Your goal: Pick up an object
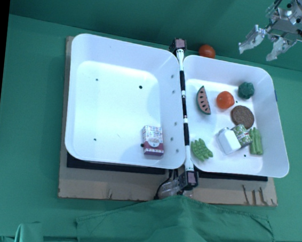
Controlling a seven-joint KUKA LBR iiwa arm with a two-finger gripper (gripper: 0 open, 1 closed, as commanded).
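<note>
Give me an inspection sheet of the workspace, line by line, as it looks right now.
Surface: two white bins, left bin and right bin, on cardboard over green cloth.
Job's things: red carton in the left bin; watermelon slice, orange ball, broccoli, brown disc, white box, green pods in the right bin.
Clutter: red ball outside, behind the right bin.
Grippers: claw open, above the right bin's far edge, holding nothing.
Cables: nothing seen.
Surroundings: green cloth folds in front.

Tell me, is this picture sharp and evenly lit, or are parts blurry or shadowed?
Camera view: lighting is soft and fairly even with a green cast; the left bin shows a faint shadow on its floor near the divider; the small box has print too blurry to read; the gripper at the top right looks slightly soft; no harsh glare.
</note>
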